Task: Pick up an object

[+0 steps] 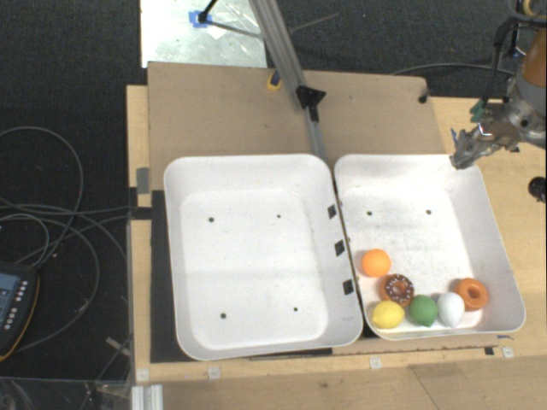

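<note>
Camera view showed the right bin (427, 203) under the gripper (466, 154), which hung over its far right corner; whether it was open, or held anything, I could not tell. Down at the near edge, well away from it, sat small toy foods: orange ball (375, 263), chocolate donut (398, 289), lemon (388, 314), green ball (422, 311), white egg (450, 308), orange ring (472, 293). Probably light, smooth, prone to rolling; the orange ball stood clearest, best pinched across its middle.

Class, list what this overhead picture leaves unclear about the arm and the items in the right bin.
- Tool: small and blurred at the right bin's far corner; its fingers can't be judged.
- Arm: cut off by the frame's right edge.
- Brown ring: too small to identify its speckled surface.
- White ball: washes out against the bin wall.
</note>
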You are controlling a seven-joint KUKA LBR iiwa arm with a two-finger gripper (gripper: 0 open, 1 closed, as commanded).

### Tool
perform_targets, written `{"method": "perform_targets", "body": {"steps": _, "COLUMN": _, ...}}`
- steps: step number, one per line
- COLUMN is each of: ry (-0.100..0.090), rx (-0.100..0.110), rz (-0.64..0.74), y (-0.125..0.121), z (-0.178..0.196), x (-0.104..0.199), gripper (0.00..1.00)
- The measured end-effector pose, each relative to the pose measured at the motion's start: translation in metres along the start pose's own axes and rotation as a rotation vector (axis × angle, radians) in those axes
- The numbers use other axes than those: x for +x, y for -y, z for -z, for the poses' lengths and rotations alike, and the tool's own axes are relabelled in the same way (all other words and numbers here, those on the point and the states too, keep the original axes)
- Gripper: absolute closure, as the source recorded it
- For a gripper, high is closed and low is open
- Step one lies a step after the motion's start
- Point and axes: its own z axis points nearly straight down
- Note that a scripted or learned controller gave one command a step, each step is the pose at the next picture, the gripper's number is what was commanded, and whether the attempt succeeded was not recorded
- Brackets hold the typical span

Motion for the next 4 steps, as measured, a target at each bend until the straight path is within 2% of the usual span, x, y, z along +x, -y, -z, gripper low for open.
{"method": "perform_targets", "body": {"steps": 1, "ry": -0.002, "rx": 0.002, "rz": 0.001, "y": -0.005, "z": -0.019, "x": 0.057, "gripper": 1.0}}
{"method": "perform_targets", "body": {"steps": 3, "ry": -0.002, "rx": 0.002, "rz": 0.001, "y": -0.011, "z": -0.02, "x": 0.17, "gripper": 1.0}}
{"method": "perform_targets", "body": {"steps": 4, "ry": -0.002, "rx": 0.004, "rz": 0.0, "y": -0.014, "z": -0.046, "x": 0.218, "gripper": 1.0}}
